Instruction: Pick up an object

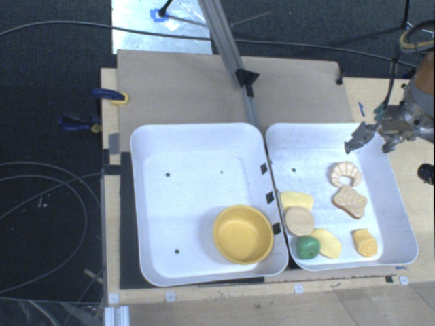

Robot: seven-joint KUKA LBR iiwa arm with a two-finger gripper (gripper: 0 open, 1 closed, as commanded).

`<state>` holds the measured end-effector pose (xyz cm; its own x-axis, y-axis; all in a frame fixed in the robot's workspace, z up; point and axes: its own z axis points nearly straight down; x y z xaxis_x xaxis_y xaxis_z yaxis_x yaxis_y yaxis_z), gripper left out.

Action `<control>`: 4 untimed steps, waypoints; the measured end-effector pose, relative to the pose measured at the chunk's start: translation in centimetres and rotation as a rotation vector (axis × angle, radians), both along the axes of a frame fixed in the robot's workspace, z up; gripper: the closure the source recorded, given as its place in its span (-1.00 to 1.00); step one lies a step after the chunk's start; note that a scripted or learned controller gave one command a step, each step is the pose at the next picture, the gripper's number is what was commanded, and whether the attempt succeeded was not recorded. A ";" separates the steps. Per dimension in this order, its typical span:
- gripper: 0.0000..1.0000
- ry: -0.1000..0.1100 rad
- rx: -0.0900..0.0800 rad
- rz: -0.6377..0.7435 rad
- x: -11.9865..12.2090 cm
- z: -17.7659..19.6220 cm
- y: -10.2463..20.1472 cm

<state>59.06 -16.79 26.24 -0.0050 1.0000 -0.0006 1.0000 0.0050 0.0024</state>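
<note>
Where the left shallow white bin [156, 182] is seen, a yellow plastic bowl [243, 233] is set near its front right corner. Small toy foods, among them a croissant-shaped piece [346, 174], are scattered in the right white bin [306, 148]. Above its far right rim, the two-finger gripper [370, 138] is partly cut off; its jaw state cannot be told.

Dark carpet [47, 60] strewn with cables [41, 202] — tan bench [204, 87] (blue clamp [78, 122] at its edge).

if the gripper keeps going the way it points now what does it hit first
The gripper points down-left over the right bin. It would likely meet bare bin floor first, left of the croissant; depth is unclear.
</note>
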 end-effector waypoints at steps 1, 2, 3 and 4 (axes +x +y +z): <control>-1.00 0.004 0.000 -0.003 -1.0 -5.0 -0.1; -1.00 0.005 0.001 -0.003 -0.2 -10.9 0.1; -1.00 0.005 0.001 0.000 0.4 -16.9 0.5; 1.00 -0.002 -0.001 -0.002 0.6 -15.4 0.4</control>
